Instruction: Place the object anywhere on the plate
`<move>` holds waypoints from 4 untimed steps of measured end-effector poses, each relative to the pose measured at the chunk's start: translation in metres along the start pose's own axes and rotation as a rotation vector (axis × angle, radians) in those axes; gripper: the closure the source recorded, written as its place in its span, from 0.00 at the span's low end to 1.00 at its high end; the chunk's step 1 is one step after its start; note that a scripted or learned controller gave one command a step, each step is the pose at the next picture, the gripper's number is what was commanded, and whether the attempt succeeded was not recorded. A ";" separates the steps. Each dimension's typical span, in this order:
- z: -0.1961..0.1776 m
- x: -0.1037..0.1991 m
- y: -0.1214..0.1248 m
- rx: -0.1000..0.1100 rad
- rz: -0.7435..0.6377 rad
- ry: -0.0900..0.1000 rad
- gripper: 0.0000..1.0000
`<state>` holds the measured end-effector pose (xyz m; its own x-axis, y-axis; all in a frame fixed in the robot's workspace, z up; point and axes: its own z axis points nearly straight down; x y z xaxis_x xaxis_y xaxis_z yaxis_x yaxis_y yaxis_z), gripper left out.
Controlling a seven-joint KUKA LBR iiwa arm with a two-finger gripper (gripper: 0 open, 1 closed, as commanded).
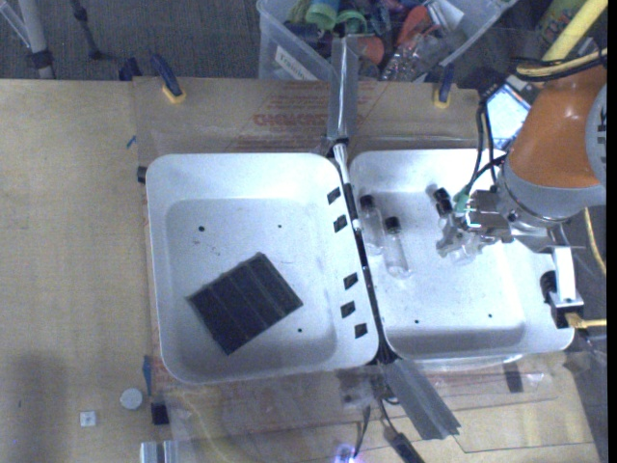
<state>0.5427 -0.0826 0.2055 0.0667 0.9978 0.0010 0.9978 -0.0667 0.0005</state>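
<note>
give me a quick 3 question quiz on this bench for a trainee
1. True or false: the dark plate lies in the left bin.
2. Which bin is the gripper over? A) left B) right
3. Fill in: the clear tube with the black cap lies in the ___ bin.

Key: 1 true. 2 B. 3 right.

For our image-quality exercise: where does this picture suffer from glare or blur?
Camera view: light glares off the right shallow white bin, washing out the clear plastic tube; the two-finger gripper looks soft and blurred; the dark ridged square plate stays crisp.
</note>
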 end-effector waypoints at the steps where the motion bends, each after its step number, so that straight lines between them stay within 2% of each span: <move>1: -0.071 0.109 0.073 -0.001 -0.108 -0.001 1.00; 2: -0.065 0.211 0.068 -0.003 -0.271 -0.001 1.00; 3: -0.137 0.266 0.099 -0.006 -0.699 -0.002 1.00; 4: -0.231 0.279 0.105 -0.007 -0.953 -0.003 1.00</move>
<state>0.6659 0.1885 0.4364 -0.7748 0.6322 -0.0054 0.6322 0.7748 0.0058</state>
